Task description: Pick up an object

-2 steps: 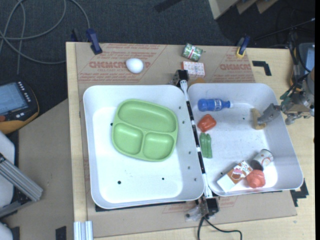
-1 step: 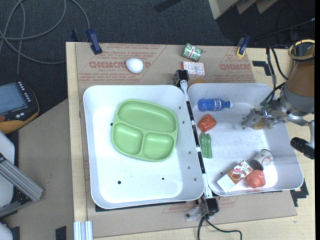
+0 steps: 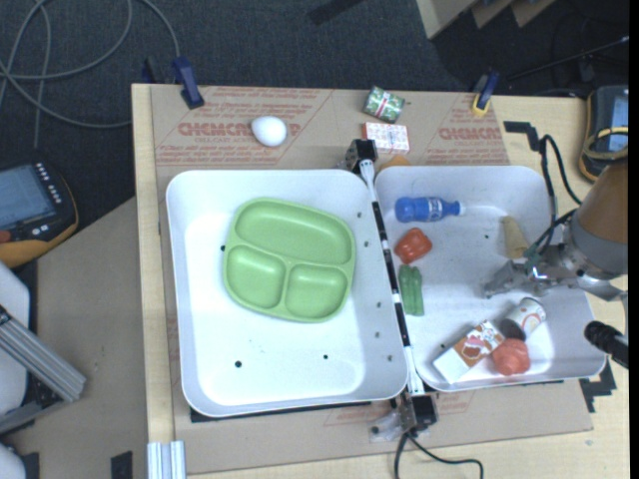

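Fingers of the gripper [image 3: 511, 277] hang spread and empty in the right bin [image 3: 469, 183]. Nearest the counter's front edge lies a red ball [image 3: 511, 357], probably light, slippery; farther back, the blue bottle [image 3: 424, 209] is rigid, best taken across its body.

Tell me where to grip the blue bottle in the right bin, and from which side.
Grip the blue bottle across its blue body, probably from straight above. It lies on its side, cap end toward the right, so the body is the widest part. The bin floor around it looks bare, and the orange object sits apart below it.
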You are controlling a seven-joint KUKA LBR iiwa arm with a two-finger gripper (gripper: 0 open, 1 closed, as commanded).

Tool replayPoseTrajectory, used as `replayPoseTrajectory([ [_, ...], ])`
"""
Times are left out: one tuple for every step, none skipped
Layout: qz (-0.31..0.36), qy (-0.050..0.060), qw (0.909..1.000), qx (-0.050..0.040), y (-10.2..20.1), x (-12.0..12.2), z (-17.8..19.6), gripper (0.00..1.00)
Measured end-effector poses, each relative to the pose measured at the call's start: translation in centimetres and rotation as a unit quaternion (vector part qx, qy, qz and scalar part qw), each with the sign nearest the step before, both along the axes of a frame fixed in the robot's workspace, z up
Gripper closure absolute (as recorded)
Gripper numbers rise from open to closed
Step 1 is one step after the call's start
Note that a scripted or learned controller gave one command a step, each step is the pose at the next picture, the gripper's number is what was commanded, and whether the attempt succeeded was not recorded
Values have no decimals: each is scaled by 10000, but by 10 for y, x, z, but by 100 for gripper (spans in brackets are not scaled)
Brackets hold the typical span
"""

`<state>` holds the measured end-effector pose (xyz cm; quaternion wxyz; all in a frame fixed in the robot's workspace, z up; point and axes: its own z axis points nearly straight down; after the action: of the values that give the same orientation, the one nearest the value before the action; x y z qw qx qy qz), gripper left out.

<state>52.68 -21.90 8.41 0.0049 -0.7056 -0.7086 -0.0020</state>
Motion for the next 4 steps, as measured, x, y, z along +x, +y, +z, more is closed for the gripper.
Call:
replayPoseTrajectory([
  [-12, -22, 10000, -34, -2, 0, 10, 100],
  [-14, -31, 10000, -40, -2, 1, 20, 100],
  [-11, -27, 10000, -33, -2, 1, 20, 0],
  [3, -8, 10000, 1, 1, 41, 0, 0],
])
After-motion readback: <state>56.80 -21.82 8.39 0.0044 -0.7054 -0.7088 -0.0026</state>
